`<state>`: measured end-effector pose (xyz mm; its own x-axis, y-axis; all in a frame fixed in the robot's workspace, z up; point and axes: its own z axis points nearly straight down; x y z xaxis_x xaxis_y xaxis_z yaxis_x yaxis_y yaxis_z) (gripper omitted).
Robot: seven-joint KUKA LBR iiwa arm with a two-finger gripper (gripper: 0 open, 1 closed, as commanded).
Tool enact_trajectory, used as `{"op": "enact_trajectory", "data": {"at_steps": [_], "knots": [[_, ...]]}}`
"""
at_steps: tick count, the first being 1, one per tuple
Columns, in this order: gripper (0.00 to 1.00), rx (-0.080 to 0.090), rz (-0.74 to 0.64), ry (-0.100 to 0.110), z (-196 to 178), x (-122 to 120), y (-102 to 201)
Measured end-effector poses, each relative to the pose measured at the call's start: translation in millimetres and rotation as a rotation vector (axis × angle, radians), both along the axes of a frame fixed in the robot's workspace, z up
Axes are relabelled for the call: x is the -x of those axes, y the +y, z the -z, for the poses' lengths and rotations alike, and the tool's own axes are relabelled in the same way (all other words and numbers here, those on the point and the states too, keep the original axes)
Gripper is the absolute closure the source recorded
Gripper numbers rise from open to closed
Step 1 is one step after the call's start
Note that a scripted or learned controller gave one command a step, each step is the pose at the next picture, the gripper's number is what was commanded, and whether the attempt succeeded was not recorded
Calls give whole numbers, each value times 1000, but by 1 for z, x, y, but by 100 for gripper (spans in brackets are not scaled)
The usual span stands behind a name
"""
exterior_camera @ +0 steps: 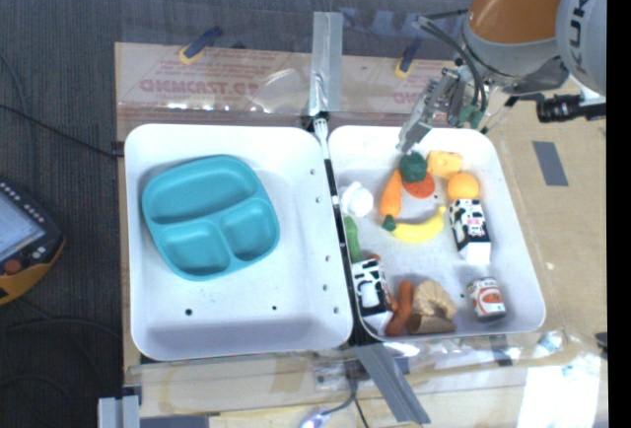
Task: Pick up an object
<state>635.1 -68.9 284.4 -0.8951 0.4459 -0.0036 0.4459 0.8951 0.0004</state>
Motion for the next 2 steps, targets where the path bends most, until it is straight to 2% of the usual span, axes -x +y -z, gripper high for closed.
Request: {"op": "enact_trajectory", "data": {"at_steps": [1, 2], "knots": [[0, 1, 0, 0, 0, 0, 0], [0, 1, 28, 4, 115, 1, -34]]}}
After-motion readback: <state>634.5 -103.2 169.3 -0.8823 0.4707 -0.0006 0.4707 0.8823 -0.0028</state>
